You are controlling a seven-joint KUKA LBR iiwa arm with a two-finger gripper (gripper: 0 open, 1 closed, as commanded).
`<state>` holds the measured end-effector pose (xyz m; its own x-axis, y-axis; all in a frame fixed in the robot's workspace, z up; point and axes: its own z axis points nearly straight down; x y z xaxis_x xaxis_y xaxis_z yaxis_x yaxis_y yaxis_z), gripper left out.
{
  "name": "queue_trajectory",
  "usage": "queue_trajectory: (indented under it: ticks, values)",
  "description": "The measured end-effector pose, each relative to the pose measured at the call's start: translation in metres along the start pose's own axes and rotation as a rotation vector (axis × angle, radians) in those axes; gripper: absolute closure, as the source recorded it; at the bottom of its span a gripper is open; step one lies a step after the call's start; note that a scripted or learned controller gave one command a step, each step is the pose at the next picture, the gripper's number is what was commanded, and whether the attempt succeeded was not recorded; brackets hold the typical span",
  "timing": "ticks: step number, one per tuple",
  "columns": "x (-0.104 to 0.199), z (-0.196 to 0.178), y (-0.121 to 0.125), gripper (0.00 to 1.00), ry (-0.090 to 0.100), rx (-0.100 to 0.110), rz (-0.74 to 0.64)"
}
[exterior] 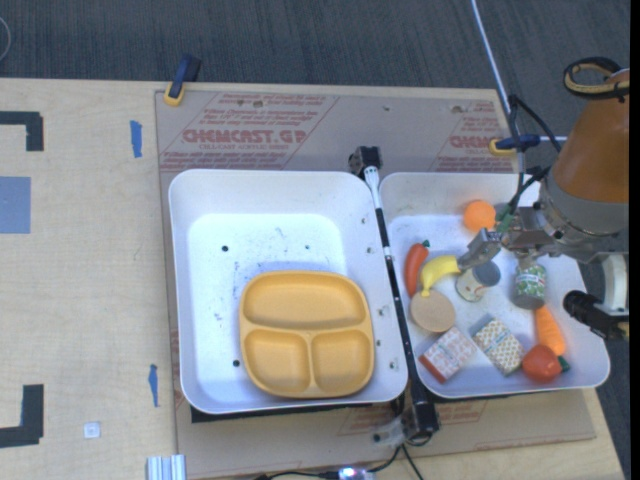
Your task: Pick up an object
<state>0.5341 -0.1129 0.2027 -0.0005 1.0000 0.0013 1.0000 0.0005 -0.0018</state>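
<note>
My gripper (487,250) hangs low over the middle of the right bin (596,376), reaching in from the right. Just below it lies a small round can (470,286) on its side. A yellow banana (437,271) and a red chili (414,266) lie to its left. An orange ball (479,214) sits just behind it. A greenish jar (529,285) stands under the wrist on the right. I see nothing held.
At the front of the right bin are a tan disc (433,313), two patterned boxes (450,352) (497,345), a carrot (549,330) and a red fruit (541,364). The left bin (190,218) holds a yellow divided plate (305,330). A cable (490,38) runs up behind the arm.
</note>
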Motion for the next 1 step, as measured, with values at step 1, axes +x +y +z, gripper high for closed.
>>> queue_trajectory:
  ticks: [1]
  values:
    - [-0.0102, 0.0869, -0.0139, 0.0, 0.0, 0.001, 0.002]
